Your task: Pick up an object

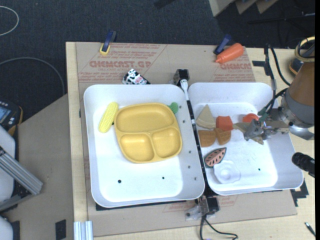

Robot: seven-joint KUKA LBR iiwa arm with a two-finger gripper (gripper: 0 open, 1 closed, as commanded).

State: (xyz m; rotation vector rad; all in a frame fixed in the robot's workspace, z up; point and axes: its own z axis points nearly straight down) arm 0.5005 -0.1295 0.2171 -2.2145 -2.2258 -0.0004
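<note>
Gripper (255, 130) low inside right bin (280, 176), beside red toy (250, 118) and orange block (224, 122); finger state impossible to tell.

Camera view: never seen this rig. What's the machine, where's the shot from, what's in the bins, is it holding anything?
One fixed camera looks down at a slant on a bench with two shallow white bins. The grey robot arm with an orange band reaches in from the right; its two-finger gripper sits low in the right white bin. Whether it grips anything is unclear. Near it lie a small red piece, an orange-red block, tan wedge pieces, a leaf-shaped toy and a clear cup. The left white bin holds a yellow divided plastic tray and a yellow toy corn cob.
</note>
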